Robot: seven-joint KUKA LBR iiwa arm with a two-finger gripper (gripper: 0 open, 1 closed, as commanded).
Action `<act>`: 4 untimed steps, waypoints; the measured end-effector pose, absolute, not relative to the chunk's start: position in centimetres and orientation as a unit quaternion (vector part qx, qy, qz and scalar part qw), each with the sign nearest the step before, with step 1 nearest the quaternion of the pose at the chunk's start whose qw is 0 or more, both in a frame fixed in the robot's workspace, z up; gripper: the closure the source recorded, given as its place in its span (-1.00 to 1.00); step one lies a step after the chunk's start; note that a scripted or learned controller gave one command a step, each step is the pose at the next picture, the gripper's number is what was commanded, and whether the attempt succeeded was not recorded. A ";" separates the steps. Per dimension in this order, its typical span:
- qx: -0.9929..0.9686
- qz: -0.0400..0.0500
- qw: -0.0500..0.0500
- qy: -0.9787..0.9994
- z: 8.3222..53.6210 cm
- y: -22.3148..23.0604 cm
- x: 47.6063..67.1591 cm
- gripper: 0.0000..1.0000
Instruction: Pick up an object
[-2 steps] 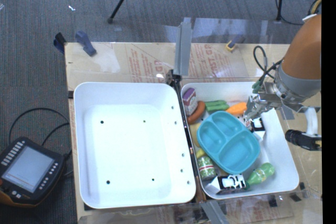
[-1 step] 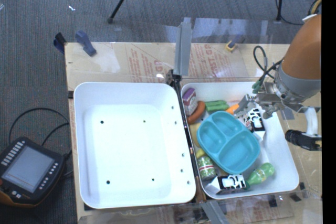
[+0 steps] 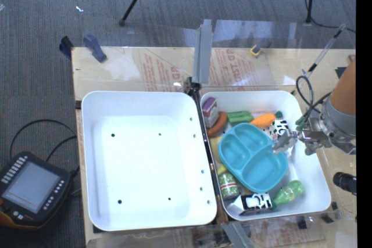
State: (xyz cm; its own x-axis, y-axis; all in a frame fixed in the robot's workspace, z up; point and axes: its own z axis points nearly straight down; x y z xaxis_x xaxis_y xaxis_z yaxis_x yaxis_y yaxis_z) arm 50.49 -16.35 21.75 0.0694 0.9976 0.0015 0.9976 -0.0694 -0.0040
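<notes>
A handheld control pendant (image 3: 32, 187) lies at the lower left of the frame, and right of it the left bin (image 3: 93, 125) fills the lower middle. The right bin (image 3: 317, 174) at lower right holds a blue divided plate (image 3: 253, 157) at its centre, ringed by a small purple carton (image 3: 210, 108), an orange carrot (image 3: 263, 120), green pieces and black-and-white toys. The gripper (image 3: 282, 141) hangs at the plate's upper right rim; I cannot tell how its fingers stand.

Orange-banded grey arm (image 3: 347, 103), black cables, metallic gripper (image 3: 283, 140)
</notes>
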 end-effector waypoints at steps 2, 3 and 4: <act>-0.652 0.002 0.000 -0.759 9.0 -11.4 63.5 -1.00; -0.651 0.002 -0.004 -0.759 10.1 -11.7 63.6 1.00; -0.651 0.001 -0.002 -0.759 10.0 -11.3 63.5 -1.00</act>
State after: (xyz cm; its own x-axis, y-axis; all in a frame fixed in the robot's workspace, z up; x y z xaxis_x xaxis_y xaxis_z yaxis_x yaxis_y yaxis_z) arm 63.54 -11.35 9.97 -0.1532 0.9882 -0.0036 0.9882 0.1532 0.0006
